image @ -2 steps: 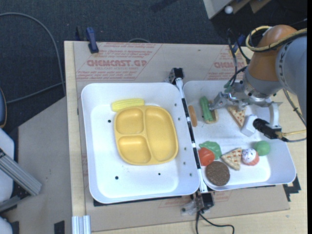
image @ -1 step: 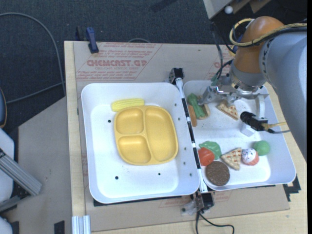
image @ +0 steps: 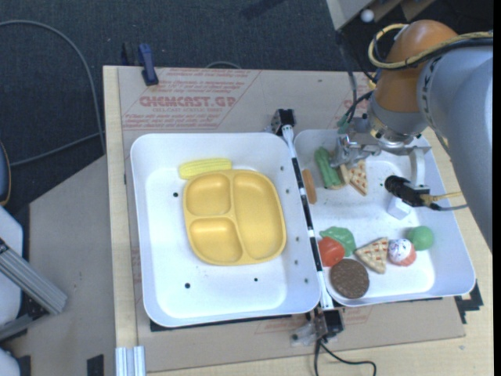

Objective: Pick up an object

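My gripper (image: pixel 347 157) hangs over the back of the right bin (image: pixel 446 276), reaching in from the right. Just below it lie a green cucumber-like piece (image: pixel 326 168) and a tan waffle wedge (image: pixel 358 178), both very close to the gripper's tip; I cannot make out anything held. An orange sausage (image: pixel 310 186) lies along the bin's left wall. Nearer the front are a red tomato with a green leaf (image: pixel 332 248), a pizza slice (image: pixel 373 254), a brown round patty (image: pixel 349 278), a white and red ball (image: pixel 401 251) and a green ball (image: pixel 422 237).
The left bin (image: pixel 156 233) holds a yellow divided plate (image: pixel 233 215) and a yellow corn cob (image: pixel 205 166) behind it. A divider wall (image: pixel 301 202) runs between the two bins. Cardboard (image: pixel 188 100) lies under both.
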You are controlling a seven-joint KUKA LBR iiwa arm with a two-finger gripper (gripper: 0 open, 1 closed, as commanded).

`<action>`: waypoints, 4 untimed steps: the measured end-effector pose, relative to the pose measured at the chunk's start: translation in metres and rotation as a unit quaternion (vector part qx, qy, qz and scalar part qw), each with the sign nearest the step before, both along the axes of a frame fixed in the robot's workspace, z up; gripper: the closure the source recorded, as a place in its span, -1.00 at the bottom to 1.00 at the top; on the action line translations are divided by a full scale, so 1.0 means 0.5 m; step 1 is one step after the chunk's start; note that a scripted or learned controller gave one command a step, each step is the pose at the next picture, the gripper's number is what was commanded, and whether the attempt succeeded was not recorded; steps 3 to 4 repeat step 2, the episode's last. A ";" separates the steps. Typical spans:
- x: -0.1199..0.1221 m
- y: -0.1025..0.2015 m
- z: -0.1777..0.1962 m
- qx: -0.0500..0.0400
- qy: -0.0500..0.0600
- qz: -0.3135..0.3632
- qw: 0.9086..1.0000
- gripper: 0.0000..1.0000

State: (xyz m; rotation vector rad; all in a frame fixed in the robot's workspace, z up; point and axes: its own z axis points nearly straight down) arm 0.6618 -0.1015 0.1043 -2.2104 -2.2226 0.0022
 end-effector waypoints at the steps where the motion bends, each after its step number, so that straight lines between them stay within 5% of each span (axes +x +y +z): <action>1: -0.090 0.129 0.162 -0.001 -0.002 -0.002 1.000 1.00; 2: -0.119 0.256 0.224 -0.002 -0.003 -0.002 1.000 1.00; 4: -0.119 0.256 0.224 -0.002 -0.003 -0.002 1.000 1.00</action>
